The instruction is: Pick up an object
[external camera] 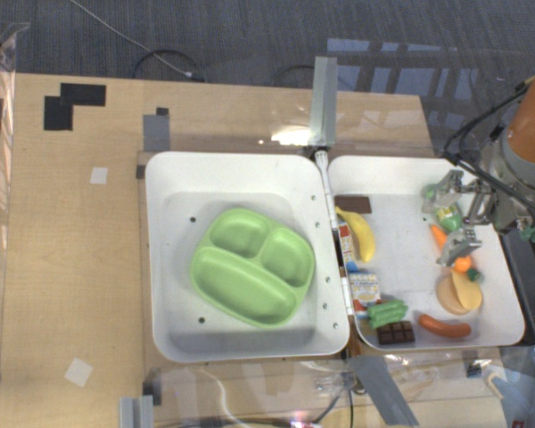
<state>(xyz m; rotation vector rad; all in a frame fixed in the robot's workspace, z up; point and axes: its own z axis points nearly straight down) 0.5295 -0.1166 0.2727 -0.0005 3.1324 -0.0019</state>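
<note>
Pale wooden bench top (71,266) carries two shallow white bins side by side, with a dark grey carpet behind it. On the wood, in the upper left, are some black square marks (71,103).

Left white bin (160,328) holds a light green plastic plate with three compartments (252,266), lying a little turned, near the middle of the bin.

Right white bin (508,324) holds several small toy foods. A yellow plastic banana (361,234) lies near the left wall, just below a small brown rectangular block (354,205). Lower, near the front left corner, are a small white carton with printing (364,285), a green toy vegetable (388,311) and a dark brown chocolate bar piece (396,333). A red-orange toy sausage (444,327) lies along the front, and above it a pale tan round piece (457,294).

Grey arm with the orange band (528,132) comes from the right. Its two-finger gripper (453,223) is low over the right part of this bin, with the metal fingers (456,246) apart. Between and beside them are a small green and yellow object (448,218) and small orange pieces (464,263); I cannot tell if any of them is touched.
</note>
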